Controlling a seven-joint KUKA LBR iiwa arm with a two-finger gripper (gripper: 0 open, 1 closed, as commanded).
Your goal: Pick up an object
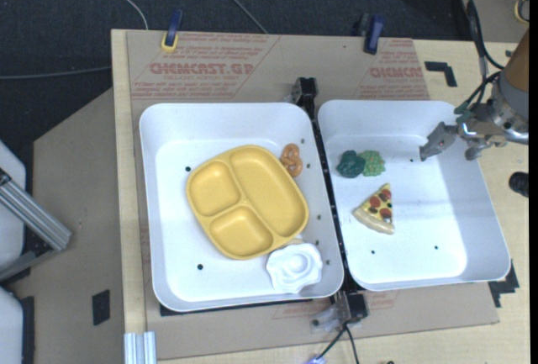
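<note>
Spread open and seemingly empty, the grey two-finger claw [455, 142] hovers at right of frame over the right white bin [471, 263]. Left of it lie green plastic broccoli [361, 163] and a toy pizza slice [376, 209], likely targets.

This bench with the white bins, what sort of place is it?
Probably a robotics lab test bench: two white bins clamped on a board, toy food such as a pizza slice, and a robot gripper at the right bin.

Gripper [454, 142] at the frame's right, fingers spread, over the right bin [471, 261]; broccoli [360, 163] and pizza slice [376, 209] lie there. Left bin [164, 211] holds a yellow tray [245, 201].
</note>
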